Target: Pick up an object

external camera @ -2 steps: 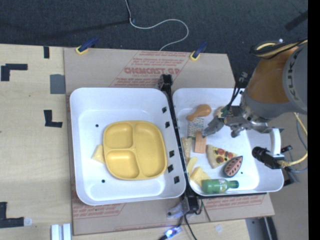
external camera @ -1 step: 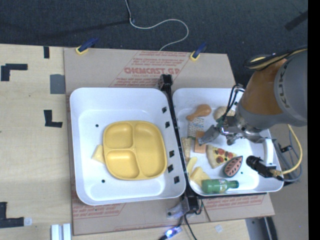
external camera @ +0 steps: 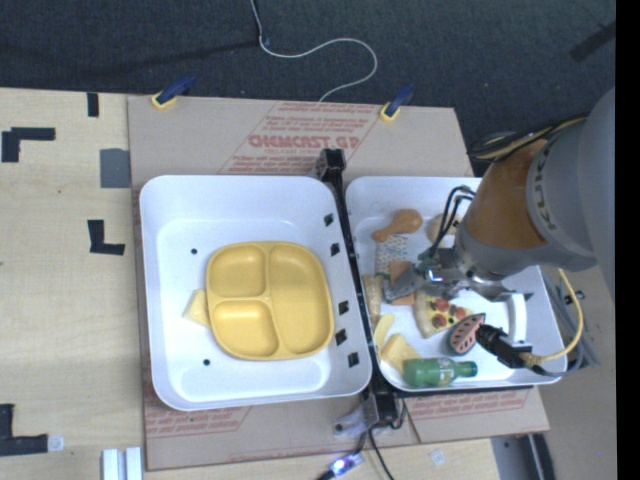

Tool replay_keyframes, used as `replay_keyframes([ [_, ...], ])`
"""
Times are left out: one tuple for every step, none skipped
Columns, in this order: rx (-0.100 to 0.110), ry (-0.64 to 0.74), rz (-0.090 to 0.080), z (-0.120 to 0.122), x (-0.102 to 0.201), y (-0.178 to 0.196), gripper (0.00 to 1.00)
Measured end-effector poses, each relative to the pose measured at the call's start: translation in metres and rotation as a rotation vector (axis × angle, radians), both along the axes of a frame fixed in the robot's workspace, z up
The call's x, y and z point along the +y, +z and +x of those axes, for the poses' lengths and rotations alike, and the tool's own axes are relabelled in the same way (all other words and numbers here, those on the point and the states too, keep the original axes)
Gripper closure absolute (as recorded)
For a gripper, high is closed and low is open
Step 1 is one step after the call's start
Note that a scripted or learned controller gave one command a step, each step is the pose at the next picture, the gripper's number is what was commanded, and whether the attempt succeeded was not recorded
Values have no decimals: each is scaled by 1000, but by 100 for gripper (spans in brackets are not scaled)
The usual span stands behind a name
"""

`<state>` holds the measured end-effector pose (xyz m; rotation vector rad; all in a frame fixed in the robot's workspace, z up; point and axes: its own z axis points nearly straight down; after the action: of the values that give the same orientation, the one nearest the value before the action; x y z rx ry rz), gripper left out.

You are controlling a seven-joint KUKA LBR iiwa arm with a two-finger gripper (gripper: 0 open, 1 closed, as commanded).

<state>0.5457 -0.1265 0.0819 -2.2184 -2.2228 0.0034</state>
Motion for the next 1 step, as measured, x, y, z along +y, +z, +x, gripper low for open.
replay_keyframes([
  [-2,0,0,1,0,13,100],
])
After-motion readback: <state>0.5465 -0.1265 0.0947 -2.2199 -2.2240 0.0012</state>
